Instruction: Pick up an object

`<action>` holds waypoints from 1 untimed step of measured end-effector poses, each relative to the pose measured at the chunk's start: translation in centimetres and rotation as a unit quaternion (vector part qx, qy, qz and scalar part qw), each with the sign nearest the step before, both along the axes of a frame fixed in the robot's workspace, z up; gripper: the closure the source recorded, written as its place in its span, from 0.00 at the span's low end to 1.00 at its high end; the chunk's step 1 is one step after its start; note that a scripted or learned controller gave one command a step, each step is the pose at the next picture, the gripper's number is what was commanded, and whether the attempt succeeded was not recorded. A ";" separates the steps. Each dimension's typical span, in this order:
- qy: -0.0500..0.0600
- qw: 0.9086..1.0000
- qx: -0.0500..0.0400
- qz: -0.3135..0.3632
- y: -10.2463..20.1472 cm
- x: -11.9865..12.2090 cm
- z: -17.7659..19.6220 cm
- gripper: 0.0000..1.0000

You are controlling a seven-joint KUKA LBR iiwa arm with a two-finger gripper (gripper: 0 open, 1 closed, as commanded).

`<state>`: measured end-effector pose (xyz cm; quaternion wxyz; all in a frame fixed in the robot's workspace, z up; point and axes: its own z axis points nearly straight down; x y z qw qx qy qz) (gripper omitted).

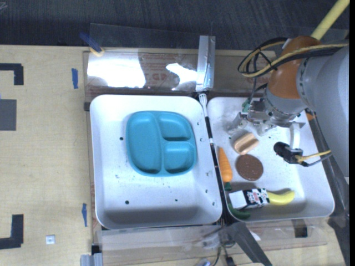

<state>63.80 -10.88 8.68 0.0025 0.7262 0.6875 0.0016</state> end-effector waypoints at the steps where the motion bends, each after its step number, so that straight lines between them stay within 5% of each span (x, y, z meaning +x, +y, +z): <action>1: 0.002 0.999 0.000 -0.033 0.8 -3.6 0.0 0.00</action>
